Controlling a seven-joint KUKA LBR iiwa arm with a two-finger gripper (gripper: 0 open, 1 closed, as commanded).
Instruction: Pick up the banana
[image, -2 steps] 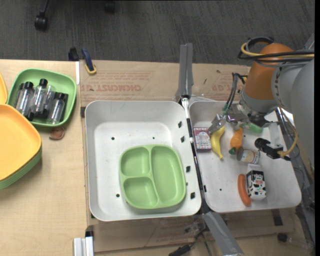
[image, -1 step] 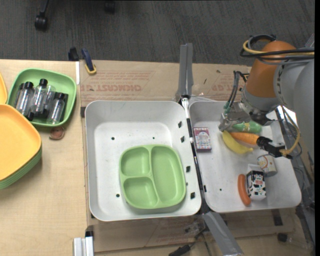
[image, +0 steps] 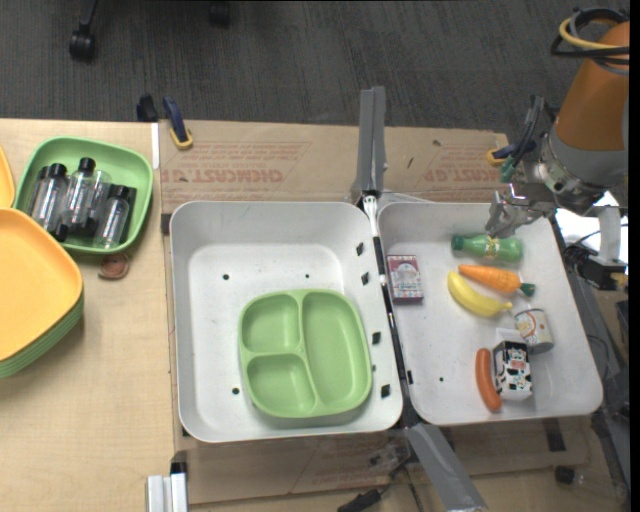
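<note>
The bench (image: 90, 420) is light wood, with brown cardboard (image: 260, 165) under two white bins. Behind it is dark grey carpet floor (image: 300, 50), and a black chair wheel (image: 83, 42) stands there.

The left bin (image: 200, 260) has a green tray (image: 305, 352) with three parts in it. Left of the bins are a stack of orange plates (image: 35, 290) and a green dish (image: 135, 170) with small bottles (image: 80, 203) in it.

The banana (image: 477, 295) lies flat in the right bin (image: 440, 385), near the middle of it. Its long way runs from up-left to down-right. It is curved, and its ends bend up toward the carrot (image: 493, 278) that lies just above it. A green bottle (image: 487, 245) lies beyond the carrot. A small red box (image: 404, 277) is to the banana's left. A small cup (image: 533, 328), a black and white carton (image: 513, 370) and a sausage (image: 486, 379) lie below it.

The gripper (image: 508, 218) is at the far side of the right bin, right over the green bottle, apart from the banana. I cannot tell how wide its fingers are.
</note>
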